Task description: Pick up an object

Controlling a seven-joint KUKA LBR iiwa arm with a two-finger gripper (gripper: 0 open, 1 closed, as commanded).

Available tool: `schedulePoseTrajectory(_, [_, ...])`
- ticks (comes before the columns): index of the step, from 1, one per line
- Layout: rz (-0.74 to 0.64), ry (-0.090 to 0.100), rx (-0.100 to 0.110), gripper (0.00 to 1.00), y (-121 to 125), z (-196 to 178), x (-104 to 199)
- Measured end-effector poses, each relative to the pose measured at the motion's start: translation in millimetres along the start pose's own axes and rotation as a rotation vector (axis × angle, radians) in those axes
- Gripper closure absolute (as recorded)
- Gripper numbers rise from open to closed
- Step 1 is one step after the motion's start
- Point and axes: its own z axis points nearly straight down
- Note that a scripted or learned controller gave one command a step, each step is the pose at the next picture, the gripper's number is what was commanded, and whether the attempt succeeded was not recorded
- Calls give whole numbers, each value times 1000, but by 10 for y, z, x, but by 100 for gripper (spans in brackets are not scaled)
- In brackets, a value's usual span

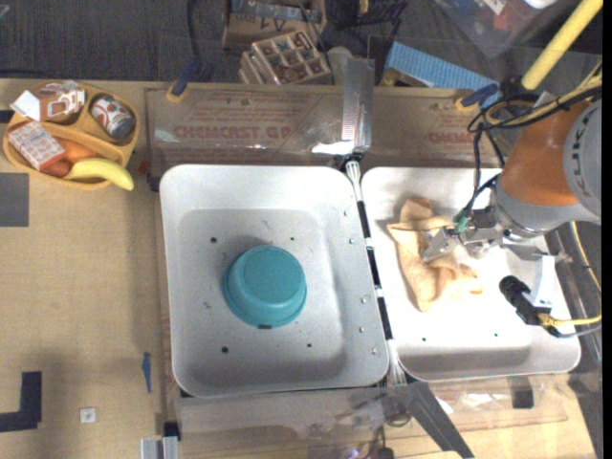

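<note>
- Tan cloth crumpled in right bin; teal bowl in left bin.
- Hand low over cloth; finger state: cannot tell.
- Judged soft, light, limp; best pinched at a raised fold.

Left bin: teal bowl, upside down, mid-frame.
Right bin: tan cloth; tool touching it.
</note>
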Motion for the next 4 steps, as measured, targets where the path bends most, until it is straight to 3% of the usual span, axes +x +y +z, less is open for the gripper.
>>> schedulePoseTrajectory(1, [-80,-1,-2,0,-352,-5,476])
schedulePoseTrajectory(2, [-282,-4,-3,0,134,-1,463])
schedulePoseTrajectory(3, [-279,-4,-9,100,148,-112,460])
schedulePoseTrajectory(4, [-279,-4,-9,0,147,-113,455])
